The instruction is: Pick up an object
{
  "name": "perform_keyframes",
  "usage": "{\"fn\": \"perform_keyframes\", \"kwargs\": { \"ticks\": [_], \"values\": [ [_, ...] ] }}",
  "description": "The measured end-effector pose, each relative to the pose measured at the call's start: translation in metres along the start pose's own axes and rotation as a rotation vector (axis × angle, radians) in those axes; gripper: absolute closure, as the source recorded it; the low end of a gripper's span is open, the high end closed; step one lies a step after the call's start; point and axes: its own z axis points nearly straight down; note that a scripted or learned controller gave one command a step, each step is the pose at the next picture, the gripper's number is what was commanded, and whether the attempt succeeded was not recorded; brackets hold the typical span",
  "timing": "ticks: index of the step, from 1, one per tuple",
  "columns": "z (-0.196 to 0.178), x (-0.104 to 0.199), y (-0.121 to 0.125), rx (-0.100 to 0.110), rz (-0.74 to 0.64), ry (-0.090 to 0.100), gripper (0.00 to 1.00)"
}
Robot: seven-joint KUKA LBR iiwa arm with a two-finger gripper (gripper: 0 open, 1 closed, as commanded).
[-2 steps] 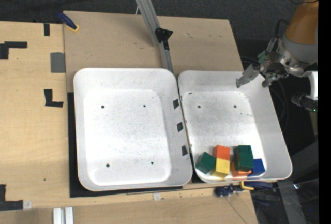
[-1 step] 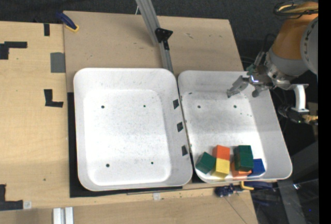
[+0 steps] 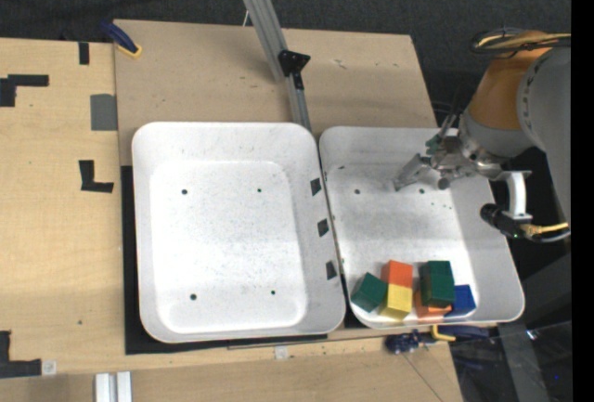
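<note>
Tabletop (image 3: 56, 205) carrying two white bins side by side. Arm (image 3: 520, 103) reaching in from right, orange band showing, wrist bending down over right bin (image 3: 483, 233). Jaws (image 3: 416, 175) hovering above its far half, gripping nothing; open or closed — cannot tell, too small. Blocks (image 3: 413, 289) lying clustered at near edge: two green, one orange, one yellow, one blue; another orange partly hidden. Left bin (image 3: 148, 149) sitting alongside.

The arm (image 3: 548, 103) is big, round and grey, with an orange band near the wrist. Its gripper (image 3: 419, 175) is small, grey metal. A black cable loops beside it.
</note>
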Motion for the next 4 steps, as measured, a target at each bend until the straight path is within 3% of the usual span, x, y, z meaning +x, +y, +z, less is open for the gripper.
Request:
{"fn": "perform_keyframes", "kwargs": {
  "ticks": [1, 3, 4],
  "values": [
    [-0.014, 0.001, 0.002, -0.005, -0.002, -0.001, 1.00],
    [-0.100, 0.006, 0.008, -0.011, -0.001, -0.001, 1.00],
    [-0.107, 0.007, 0.008, -0.008, 0.000, 0.000, 1.00]
  ]
}}
